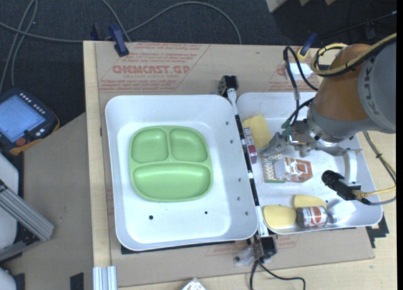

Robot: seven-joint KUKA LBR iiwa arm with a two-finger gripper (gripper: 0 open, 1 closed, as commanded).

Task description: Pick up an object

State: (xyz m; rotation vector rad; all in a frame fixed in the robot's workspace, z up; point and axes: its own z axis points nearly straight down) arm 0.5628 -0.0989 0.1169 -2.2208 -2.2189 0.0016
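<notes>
Two bins: left bin (119,156) carries a green divided plate (170,163); right bin (371,216) carries the pickable items.
Arm: wrist low over the right bin; gripper (286,143) above the printed flat packet (287,169).
Gripper state: cannot tell from this angle.
Candidate objects: packet at bin centre; pale yellow block (256,126) near the far wall; yellow piece (280,217) and red-labelled can (315,216) at the near wall.
Technique: descend straight onto the packet, keeping off the divider.

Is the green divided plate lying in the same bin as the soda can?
No, the green plate lies in the left bin, the can in the right bin.
</notes>
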